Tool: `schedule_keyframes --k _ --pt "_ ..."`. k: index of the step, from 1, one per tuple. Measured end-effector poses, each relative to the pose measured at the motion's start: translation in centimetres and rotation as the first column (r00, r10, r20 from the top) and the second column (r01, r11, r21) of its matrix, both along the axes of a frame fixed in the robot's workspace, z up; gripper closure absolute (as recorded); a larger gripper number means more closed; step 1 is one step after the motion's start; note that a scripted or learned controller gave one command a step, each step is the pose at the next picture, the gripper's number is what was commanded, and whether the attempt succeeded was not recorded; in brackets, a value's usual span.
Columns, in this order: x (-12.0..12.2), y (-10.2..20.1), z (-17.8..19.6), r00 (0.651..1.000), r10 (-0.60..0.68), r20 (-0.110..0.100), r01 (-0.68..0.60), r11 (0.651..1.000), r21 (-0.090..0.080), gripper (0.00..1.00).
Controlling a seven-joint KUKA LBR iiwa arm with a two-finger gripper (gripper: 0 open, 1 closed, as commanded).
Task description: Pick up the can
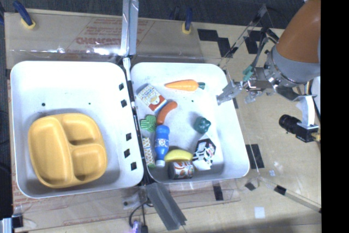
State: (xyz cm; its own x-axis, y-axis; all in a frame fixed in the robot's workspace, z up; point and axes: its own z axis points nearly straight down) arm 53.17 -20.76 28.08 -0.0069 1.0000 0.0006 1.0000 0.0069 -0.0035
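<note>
A: Count? Can location?
B: We see one can [181,170], right bin [232,117] near edge, beside one banana [178,155]; one carrot [182,84]; one bottle [161,144].
A: Tool?
B: Tool [228,93] at bin's right rim; we can't tell its opening.

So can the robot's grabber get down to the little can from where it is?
Probably yes, but it's tight. The gripper sits at the right bin's edge, and the can lies uncovered at the front wall, with the banana and cow toy pressed close.

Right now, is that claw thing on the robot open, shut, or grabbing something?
Gripper: at the right bin's right rim, holding nothing; open or shut cannot be told. The can lies in that bin.
</note>
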Motion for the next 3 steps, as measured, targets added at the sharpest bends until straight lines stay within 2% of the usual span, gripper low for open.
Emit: schedule_keyframes --k 1,2,3 --pt "-0.4 1.8 -14.1 0.938 -0.346 -0.003 0.346 0.938 -0.001 0.00" --pt "6.7 0.9 -16.2 0.881 -0.474 0.000 0.474 0.881 -0.001 0.00" --pt "12.6 0.6 -10.3 0.873 -0.488 0.003 0.488 0.873 0.000 0.00"
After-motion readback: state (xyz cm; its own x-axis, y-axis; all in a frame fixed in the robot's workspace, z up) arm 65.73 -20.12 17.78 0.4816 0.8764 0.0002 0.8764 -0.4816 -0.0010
